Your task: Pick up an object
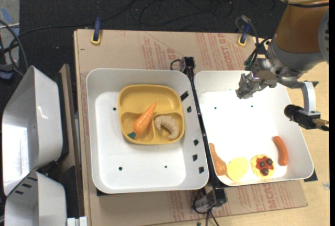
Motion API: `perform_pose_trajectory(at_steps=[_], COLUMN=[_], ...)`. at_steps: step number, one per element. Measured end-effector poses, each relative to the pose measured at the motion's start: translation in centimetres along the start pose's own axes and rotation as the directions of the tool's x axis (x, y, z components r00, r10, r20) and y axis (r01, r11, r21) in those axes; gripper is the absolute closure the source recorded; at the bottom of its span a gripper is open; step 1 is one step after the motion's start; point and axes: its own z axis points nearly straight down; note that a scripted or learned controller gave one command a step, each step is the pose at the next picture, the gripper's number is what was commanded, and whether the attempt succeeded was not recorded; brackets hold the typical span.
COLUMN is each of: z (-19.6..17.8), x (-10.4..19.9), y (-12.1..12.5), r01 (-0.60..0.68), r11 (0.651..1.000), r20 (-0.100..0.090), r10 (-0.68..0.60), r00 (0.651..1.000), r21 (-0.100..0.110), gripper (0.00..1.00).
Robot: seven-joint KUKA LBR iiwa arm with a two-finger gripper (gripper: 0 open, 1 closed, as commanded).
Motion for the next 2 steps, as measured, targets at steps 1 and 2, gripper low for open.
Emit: perform_pose_trajectory(at_steps=[1,2], z=[0.1,0.4], x=[5.0,9.6], y=[-2.0,-3.6], r01=[-0.001,0.0], r11=[1.0,1.0], r20=[0.001,0.001], r10=[0.001,0.0], r00=[1.0,1.0], r21=[0.0,0.0], gripper=[1.0,1.0])
